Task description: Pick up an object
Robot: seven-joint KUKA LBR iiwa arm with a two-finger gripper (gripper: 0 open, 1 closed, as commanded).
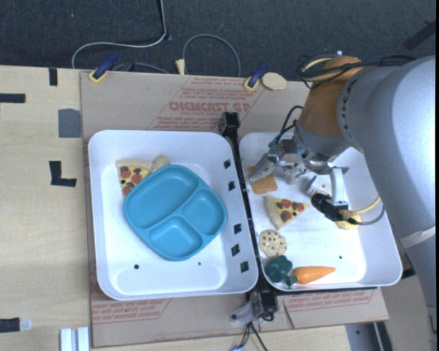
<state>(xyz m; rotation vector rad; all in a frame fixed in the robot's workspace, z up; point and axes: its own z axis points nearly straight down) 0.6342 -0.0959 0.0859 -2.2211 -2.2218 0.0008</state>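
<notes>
My gripper (276,165) hangs low over the upper left part of the right bin (377,265), under the orange wrist band. Just below it lies a tan bread piece (263,186), very close to the gripper's tip; whether they touch I cannot tell. A pizza slice (287,209) lies a little further toward the front. Near the front left corner of that bin are a round cookie (272,241) and an orange carrot (313,274) with a green top. A yellow piece (347,223) pokes out beside the arm's black cable fitting.
The left bin (106,269) holds a blue divided plate (175,210), with a second pizza slice (132,175) and a pale cracker (161,162) tucked at its upper left. A black divider rail (238,196) runs between the bins. The arm's bulky grey body covers the right bin's right side.
</notes>
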